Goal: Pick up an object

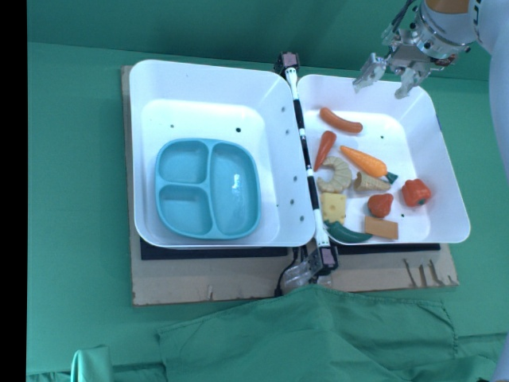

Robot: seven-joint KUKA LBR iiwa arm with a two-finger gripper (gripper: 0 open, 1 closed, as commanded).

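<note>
I see the gripper (388,76) hanging spread and empty above the right bin's (445,213) far rim; toy food (sausage (340,121) nearest) lies loose inside, within reach for a straight drop.

Green cloth (71,213) covers the bench, with brown cardboard (207,289) laid on top

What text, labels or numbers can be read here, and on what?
"UK": partial dark lettering on the arm at the frame's top right corner; the rest of the word is cut off.
No print can be seen on the bins, the blue plate or the toy food.
The black-and-white bar between the bins carries stripes, no characters.
</note>
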